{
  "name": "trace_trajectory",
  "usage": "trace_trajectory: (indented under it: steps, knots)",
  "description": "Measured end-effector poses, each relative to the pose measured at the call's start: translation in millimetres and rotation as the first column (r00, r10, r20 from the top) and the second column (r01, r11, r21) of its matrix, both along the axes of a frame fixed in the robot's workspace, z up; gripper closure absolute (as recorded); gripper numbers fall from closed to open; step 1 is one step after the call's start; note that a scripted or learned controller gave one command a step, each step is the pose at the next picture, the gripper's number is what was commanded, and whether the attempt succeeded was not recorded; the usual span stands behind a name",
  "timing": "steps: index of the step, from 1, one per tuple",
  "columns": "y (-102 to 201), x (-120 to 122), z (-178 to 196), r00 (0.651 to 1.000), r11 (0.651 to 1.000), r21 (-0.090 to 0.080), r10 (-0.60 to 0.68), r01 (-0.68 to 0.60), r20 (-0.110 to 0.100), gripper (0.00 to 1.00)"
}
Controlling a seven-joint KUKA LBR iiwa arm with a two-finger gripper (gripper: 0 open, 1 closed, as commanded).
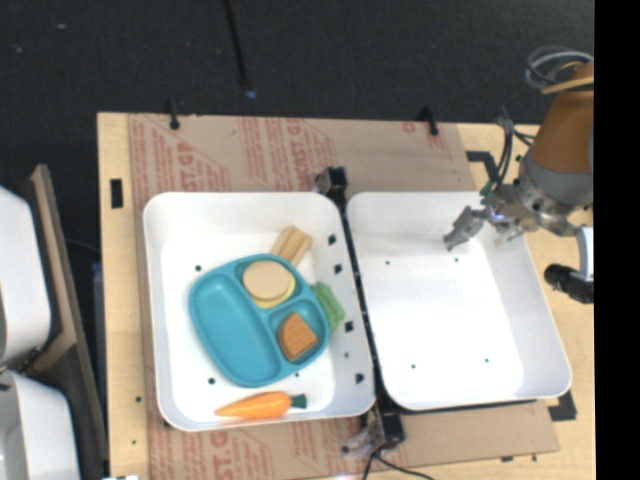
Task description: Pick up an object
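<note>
Counter (220, 153), light wood with a printed cardboard sheet, fills most of the frame and carries two white bins touching along their inner edges at centre.

Left bin (165, 268), centre-left of frame, holds all the pickable things. Likely staged there so the arm has one cluttered source bin to work from.

Right bin (520, 298), centre-right, bare white floor with a few small dark dots.

Arm (565, 138) enters from the upper right of the frame, orange band at top, grey wrist below, leaning down-left over the right bin's upper right corner.

Blue tray (225, 318), sectioned, lies at a slant in the middle of the left bin. A round tan disc (268, 281) sits in its upper compartment, a brown toast-like piece (298, 336) in its lower right compartment.

Carrot (255, 405), orange with green tip, lies flat near the left bin's lower wall, apart from the tray. Looks like the easiest pick, judged by the free space around it.

Tan block (293, 242) leans out from under the tray's upper edge. Green piece (331, 305) is tucked against the tray's right side.

Pincer (470, 226) hangs over the upper part of the right bin, well apart from every object; nothing between its tips. Spread or pressed together: cannot tell, too small and blurred.

Judgement: pick not yet begun; arm must cross to the left bin.
</note>
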State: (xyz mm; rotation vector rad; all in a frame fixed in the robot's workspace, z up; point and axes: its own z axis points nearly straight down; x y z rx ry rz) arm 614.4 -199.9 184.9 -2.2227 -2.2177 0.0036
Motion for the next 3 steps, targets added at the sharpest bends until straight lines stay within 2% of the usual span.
trace_trajectory:
  steps: [1, 2, 3]
  knots:
    - [44, 10, 41, 0.997, 0.997, 0.0, 0.082, -0.082, 0.006, 0.0]
    - [14, 8, 31, 1.0, 1.0, 0.0, 0.001, -0.001, 0.003, 0.0]
    - [-22, 7, 4, 1.0, 1.0, 0.0, -0.001, 0.001, 0.001, 0.0]
